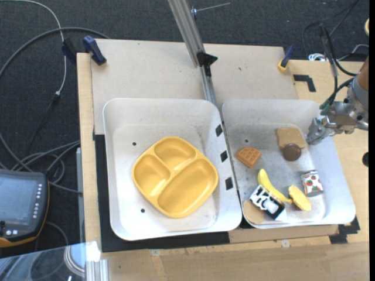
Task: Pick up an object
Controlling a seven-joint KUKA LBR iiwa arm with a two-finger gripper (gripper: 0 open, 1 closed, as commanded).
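My gripper (314,132) hangs over the right bin's (343,174) far right side, just right of a tan bread slice (290,136). A brown round piece (292,151) lies against the slice's front edge. Further forward in the same bin are an orange waffle (249,156), a yellow banana (270,187), a small yellow piece (299,198), a little carton with a red picture (312,183) and a black-and-white item (267,202). Nothing shows in the gripper's grasp.
The left bin (117,151) holds a yellow divided plate (175,176). A metal pole (186,25) slants down to the gap between the bins. Blue (94,49) and yellow (285,59) clamps sit on the bench's far edge. Cables run at the right.
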